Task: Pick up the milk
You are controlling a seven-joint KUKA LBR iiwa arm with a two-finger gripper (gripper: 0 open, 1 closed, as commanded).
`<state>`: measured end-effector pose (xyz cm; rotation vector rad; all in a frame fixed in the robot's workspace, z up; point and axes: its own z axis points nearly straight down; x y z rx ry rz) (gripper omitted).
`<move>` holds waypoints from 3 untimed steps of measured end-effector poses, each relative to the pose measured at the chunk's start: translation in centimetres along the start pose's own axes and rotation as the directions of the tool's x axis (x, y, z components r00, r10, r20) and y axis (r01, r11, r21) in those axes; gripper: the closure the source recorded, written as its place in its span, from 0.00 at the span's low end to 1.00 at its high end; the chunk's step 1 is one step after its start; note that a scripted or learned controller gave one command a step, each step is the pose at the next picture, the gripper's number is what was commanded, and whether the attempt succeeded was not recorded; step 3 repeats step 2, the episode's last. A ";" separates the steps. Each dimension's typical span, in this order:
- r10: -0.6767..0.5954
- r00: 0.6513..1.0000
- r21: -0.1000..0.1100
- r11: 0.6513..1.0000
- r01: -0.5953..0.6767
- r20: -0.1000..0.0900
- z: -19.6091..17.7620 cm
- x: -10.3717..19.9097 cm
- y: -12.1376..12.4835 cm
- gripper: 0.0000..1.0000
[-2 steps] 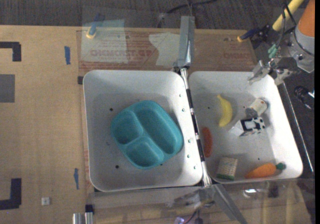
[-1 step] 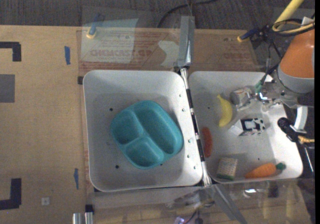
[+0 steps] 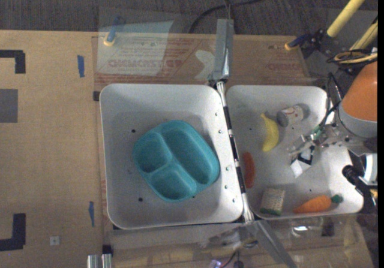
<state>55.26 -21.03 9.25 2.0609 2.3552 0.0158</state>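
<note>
Reaching from right, pincer [image 3: 306, 148] low near banana [image 3: 270, 132]

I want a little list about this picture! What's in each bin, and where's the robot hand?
left bin: teal divided plate
right bin: banana, carrot, grey and white milk container lying near the back, red-orange item by the divider, small boxy snack at the front
gripper: low over the right bin, in front of the milk container, beside the banana
holding anything: cannot tell
</note>
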 end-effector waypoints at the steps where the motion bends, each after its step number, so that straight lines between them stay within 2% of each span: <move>1: 0.006 1.000 -0.006 1.000 -0.006 0.005 -1.2 -0.5 0.0 1.00; 2: 0.059 0.998 0.014 0.998 -0.059 -0.001 -10.6 7.9 -1.4 1.00; 3: 0.059 0.998 0.014 0.998 -0.059 -0.001 -10.6 7.9 -1.4 1.00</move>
